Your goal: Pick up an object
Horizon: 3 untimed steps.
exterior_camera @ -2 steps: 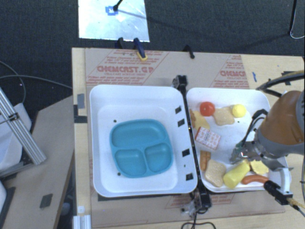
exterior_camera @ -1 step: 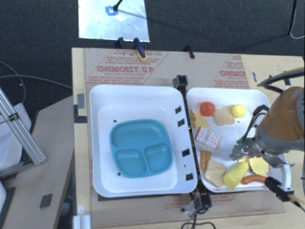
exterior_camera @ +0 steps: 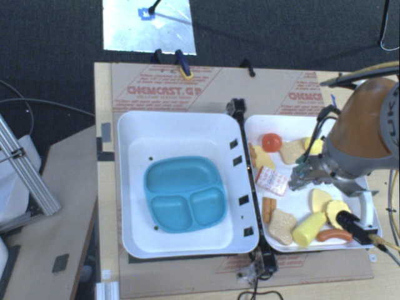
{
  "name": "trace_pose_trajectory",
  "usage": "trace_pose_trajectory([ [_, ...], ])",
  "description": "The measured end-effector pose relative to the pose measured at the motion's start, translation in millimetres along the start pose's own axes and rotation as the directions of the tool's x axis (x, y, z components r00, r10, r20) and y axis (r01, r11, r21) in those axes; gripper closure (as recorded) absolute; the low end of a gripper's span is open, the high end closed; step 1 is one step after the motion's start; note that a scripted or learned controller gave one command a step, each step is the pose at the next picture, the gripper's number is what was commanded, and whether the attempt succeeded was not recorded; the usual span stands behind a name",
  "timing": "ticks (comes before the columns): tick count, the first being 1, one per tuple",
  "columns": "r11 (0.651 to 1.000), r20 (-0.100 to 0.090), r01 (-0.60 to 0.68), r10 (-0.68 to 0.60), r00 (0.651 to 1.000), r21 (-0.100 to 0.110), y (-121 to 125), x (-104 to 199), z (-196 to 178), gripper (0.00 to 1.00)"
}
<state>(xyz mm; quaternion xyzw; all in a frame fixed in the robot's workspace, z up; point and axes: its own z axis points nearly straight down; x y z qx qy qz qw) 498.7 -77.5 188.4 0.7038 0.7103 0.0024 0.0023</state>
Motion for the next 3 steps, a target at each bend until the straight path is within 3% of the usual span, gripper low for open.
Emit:
trace_pose_trajectory([
  [1, 1.0, -0.003, 0.003, -0.003, 1.0, 0.007, -11.3, 98.4, 4.4, 1.0],
  [2, 1.0, -0.001, -0.001, 0.001, 1.0, 0.0, 55.5, 132.6, 4.1, 1.0],
  [3, 1.0, -0.001, -0.009, 0.009, 1.0, 0.012, -14.0, 140.3, 4.6, 1.0],
])
